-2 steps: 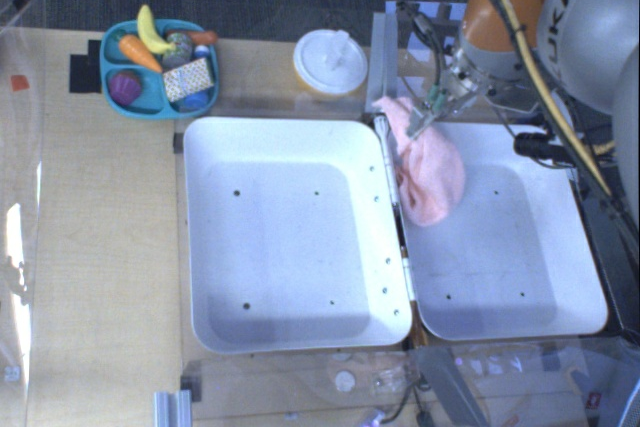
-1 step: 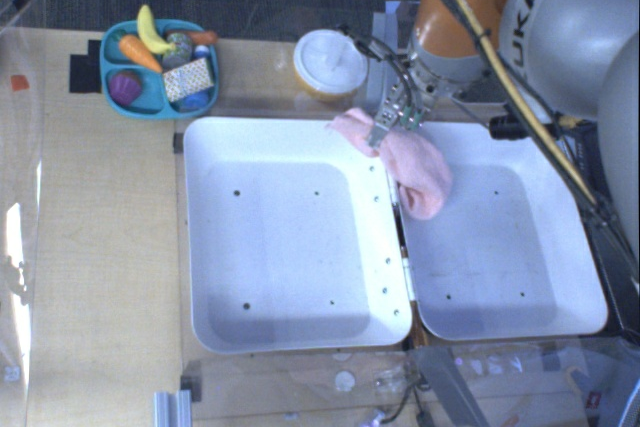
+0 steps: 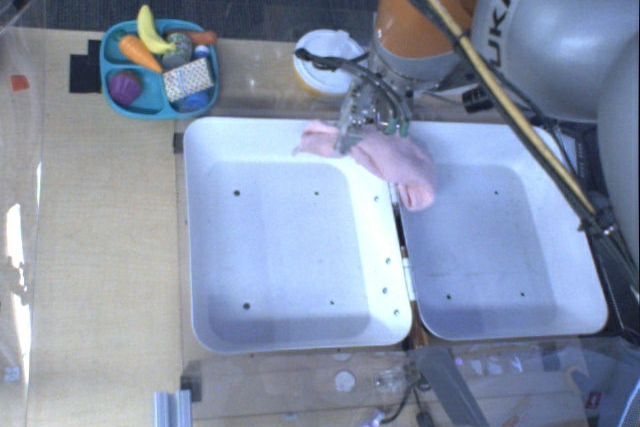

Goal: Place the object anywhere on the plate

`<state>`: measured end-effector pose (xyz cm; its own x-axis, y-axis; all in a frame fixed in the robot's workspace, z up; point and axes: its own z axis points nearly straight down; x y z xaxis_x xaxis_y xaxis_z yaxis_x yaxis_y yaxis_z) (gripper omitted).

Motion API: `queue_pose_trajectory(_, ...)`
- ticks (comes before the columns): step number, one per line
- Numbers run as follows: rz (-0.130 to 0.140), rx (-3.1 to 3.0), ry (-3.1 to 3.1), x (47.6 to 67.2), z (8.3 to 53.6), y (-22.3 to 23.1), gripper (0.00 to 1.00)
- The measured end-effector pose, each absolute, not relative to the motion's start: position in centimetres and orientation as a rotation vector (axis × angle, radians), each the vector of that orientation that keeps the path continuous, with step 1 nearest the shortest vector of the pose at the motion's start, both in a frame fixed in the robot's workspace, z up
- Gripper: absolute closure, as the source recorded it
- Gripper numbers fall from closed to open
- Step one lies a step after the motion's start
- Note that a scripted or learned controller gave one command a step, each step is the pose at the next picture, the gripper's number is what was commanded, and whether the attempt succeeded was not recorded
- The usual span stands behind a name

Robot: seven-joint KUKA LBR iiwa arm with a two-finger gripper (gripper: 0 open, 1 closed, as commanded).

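Bench bins (image 3: 280, 315), fingers (image 3: 370, 130) gripping pink cloth (image 3: 400, 165)

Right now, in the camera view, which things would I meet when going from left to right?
Blue tray of toy food → left white bin → pink cloth hanging under the pincer → right white bin.

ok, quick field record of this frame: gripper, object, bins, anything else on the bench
gripper: over the far edge where the two bins meet
object: pink cloth, draped from left bin across the divider into right bin; top end at the gripper
hold: cannot confirm
plate: white plate beyond the bins, partly behind the arm
other: blue tray of toy food, far left on the bench
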<state>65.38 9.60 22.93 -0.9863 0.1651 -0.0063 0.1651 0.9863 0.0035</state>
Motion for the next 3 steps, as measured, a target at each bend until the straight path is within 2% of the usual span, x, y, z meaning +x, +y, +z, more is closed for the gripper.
queue_pose_trajectory(1, 0.005, -0.002, 3.135, 64.8, 23.9, 14.5, 1.00)
queue_pose_trajectory(2, 0.006, -0.009, 3.134, 63.7, 23.3, 19.6, 1.00)
queue_pose_trajectory(3, 0.006, -0.008, 3.134, 63.7, 23.3, 19.5, 0.00)
